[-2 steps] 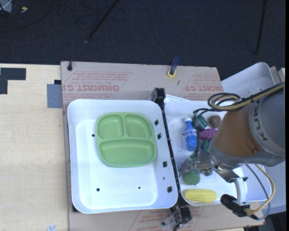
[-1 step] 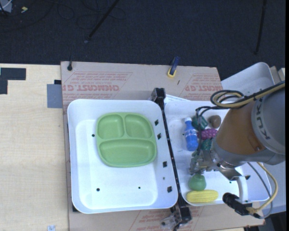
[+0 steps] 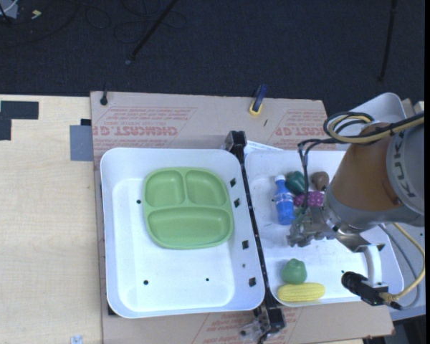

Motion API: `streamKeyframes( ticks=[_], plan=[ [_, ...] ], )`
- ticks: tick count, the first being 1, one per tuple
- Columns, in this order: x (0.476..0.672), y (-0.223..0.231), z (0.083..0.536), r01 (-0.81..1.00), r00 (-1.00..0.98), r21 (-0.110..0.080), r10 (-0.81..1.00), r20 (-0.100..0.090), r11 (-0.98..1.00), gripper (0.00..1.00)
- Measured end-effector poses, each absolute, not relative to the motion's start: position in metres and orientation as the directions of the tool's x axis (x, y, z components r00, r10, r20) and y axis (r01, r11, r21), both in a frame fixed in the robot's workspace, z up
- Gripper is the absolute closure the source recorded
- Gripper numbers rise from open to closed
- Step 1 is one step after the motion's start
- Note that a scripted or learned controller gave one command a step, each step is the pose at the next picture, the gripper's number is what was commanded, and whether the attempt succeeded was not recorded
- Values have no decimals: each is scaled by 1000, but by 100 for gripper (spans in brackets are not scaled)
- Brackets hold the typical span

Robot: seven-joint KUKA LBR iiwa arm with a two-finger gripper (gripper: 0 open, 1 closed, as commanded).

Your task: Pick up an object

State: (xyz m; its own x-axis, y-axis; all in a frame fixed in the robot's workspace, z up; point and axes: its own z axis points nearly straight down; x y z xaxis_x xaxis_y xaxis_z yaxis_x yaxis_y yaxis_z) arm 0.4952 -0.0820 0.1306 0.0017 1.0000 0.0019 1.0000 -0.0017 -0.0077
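Observation:
My gripper (image 3: pixel 301 235) hangs low over the middle of the right bin (image 3: pixel 272 264), under the orange wrist band. Just left of it lies a blue bottle (image 3: pixel 283 201). A dark green object (image 3: pixel 295 182), a brown rounded object (image 3: pixel 319 180) and a purple piece (image 3: pixel 312 199) sit behind and above the gripper. In front of it rest a green round fruit (image 3: pixel 294 270) and a yellow corn cob (image 3: pixel 301 292). Nothing shows between the fingers from this angle.
The left bin (image 3: pixel 122 264) carries a green divided plate (image 3: pixel 188 208). A black divider runs between the two bins. The arm covers the right bin's right side. Cardboard lies under both bins.

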Motion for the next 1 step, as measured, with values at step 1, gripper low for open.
streamKeyframes(
  ticks=[1],
  plan=[
    [489,-84,170,1000,3,-6,1000,1,-3,100]
  ],
)
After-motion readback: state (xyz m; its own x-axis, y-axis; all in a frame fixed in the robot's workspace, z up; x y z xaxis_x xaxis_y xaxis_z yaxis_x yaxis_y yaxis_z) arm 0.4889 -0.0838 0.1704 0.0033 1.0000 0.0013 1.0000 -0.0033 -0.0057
